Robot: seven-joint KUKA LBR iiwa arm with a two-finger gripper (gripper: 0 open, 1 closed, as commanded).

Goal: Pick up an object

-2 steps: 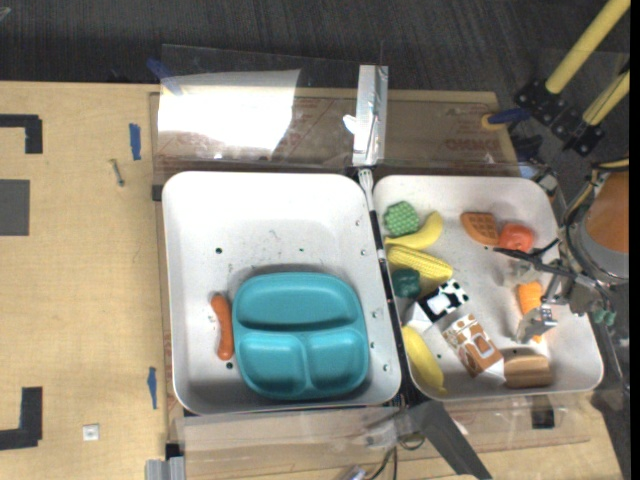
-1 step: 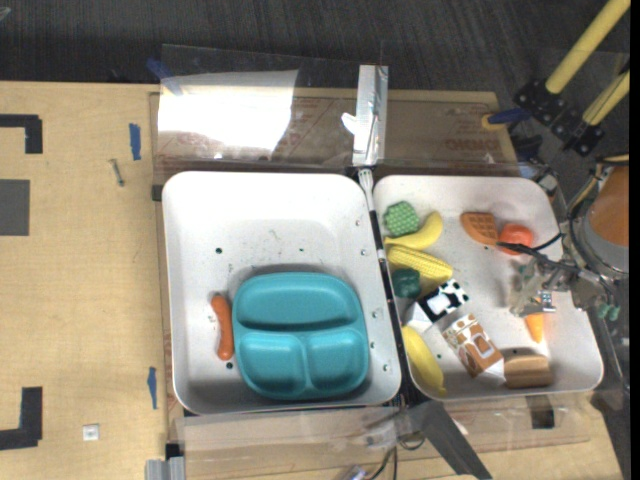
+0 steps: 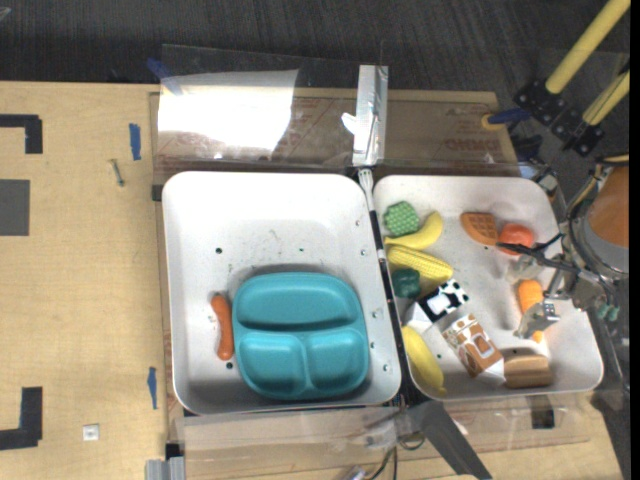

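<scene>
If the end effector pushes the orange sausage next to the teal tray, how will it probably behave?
The orange sausage looks round and long, so it may roll sideways. It lies against the teal tray, which would probably block rolling that way. Its surface looks smooth, so it may slip in a grasp.

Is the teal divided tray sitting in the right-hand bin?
No, the teal tray lies in the left bin, beside an orange sausage.
</scene>
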